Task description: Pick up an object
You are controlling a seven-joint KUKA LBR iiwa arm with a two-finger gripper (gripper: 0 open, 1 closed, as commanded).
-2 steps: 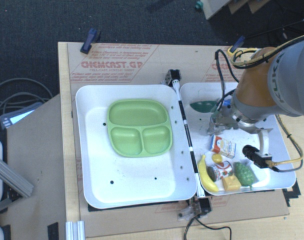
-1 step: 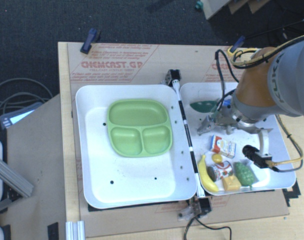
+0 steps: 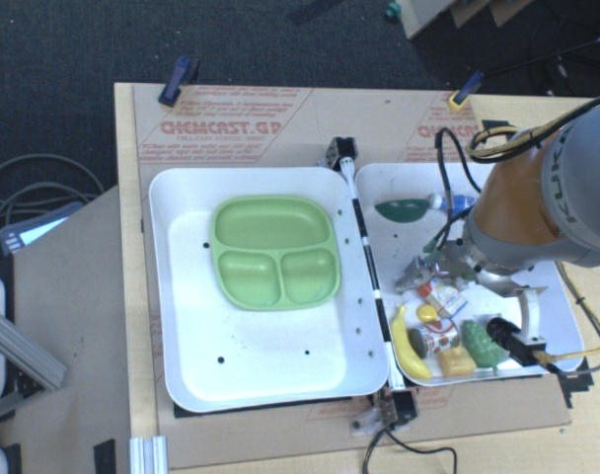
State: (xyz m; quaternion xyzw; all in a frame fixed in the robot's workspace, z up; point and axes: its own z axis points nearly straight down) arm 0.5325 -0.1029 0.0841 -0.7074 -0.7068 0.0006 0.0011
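Overhead, the two white bins sit side by side on a cardboard-covered bench (image 3: 280,126), their inner rims meeting along a dark strip between them. Most of the left bin (image 3: 182,294) is taken up toward its far half by a pale green divided plate (image 3: 275,250), one long compartment above two smaller ones, leaving bare white floor along the near edge and the left wall. Things are far tighter in the right bin (image 3: 379,181): the grey arm with its orange band (image 3: 512,210) comes in from the right and covers much of the bin's middle, so free floor remains mainly at the far left corner. There lies a dark green spoon-like scoop (image 3: 402,208) with a blue piece (image 3: 460,203) just beside it. Along the near edge the objects crowd together: a yellow banana (image 3: 409,346) curves beside the inner rim, next to a small red-and-white packet (image 3: 443,339), a tan block (image 3: 456,362) and a green lumpy item (image 3: 481,344), all close to or touching one another. The gripper (image 3: 433,279) hangs low over this cluster, just beyond the banana's upper end, above some small red and yellow pieces that may be one item or several. I cannot tell how the gripper stands, nor that anything is in its grasp.
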